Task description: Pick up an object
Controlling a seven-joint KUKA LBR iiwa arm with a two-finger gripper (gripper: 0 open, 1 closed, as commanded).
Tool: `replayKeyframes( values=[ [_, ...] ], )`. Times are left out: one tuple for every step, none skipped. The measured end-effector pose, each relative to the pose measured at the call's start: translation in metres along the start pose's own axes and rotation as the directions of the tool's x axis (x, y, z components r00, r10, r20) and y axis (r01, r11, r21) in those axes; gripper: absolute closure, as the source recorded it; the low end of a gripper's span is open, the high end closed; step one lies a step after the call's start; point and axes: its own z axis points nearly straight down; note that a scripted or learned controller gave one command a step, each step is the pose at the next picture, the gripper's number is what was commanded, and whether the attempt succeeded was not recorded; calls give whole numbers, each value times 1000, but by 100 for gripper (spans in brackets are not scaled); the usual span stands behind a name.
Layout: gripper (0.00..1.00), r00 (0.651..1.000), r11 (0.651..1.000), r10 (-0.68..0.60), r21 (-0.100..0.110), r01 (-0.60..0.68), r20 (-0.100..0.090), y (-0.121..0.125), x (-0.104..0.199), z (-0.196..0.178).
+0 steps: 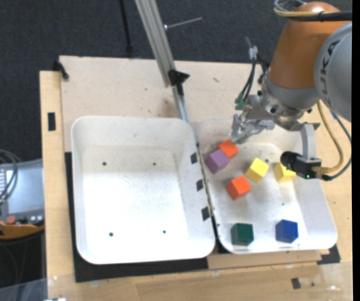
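7 blocks lie in the right bin (321, 221); whether the fingers (239, 130) are wide or narrow is unclear.

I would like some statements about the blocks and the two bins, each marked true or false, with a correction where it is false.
1. All the blocks lie in the right bin. True.
2. The purple block touches an orange block. True.
3. The green block lies at the far end of the bin, next to the tool. False: it lies at the near end, beside the blue block.
4. There are three yellow blocks. False: there are two, the left yellow block and the right yellow block.
5. The tool hangs over the far end of the right bin. True.
6. The tool holds the second orange block. False: that block lies on the bin floor, apart from the tool.
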Motion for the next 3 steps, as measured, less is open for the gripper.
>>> replayKeyframes(
  values=[
    [100, 1000, 1000, -1, 2, 1, -1, 3, 54, 4],
    [100, 1000, 1000, -1, -3, 1, 0, 18, 102, 22],
    [100, 1000, 1000, 0, -2, 0, 0, 35, 141, 26]
  ],
)
